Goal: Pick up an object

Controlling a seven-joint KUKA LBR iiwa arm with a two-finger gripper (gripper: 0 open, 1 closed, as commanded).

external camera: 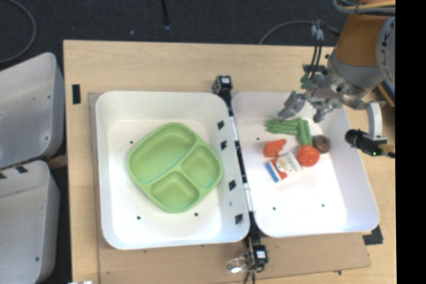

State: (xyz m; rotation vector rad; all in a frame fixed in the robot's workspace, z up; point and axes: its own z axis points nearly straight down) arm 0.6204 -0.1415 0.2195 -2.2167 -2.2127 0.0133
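In the right bin (313, 209) lies a small cluster of objects: a green vegetable-shaped piece (293, 126), an orange piece (273, 147), a red round piece (308, 155), a small brown ball (322, 143) and a white, blue and red packet (282, 167). My gripper (307, 108) hangs over the bin's far side, just above and behind the green piece. Its two fingers stand apart, open, with nothing between them.
The left bin (113, 209) holds a green divided plate (175, 167). A ridge with black clips (234, 149) separates the two bins. A black fitting (363, 140) sits at the right bin's right rim. Cables lie on the dark floor beyond the bench.
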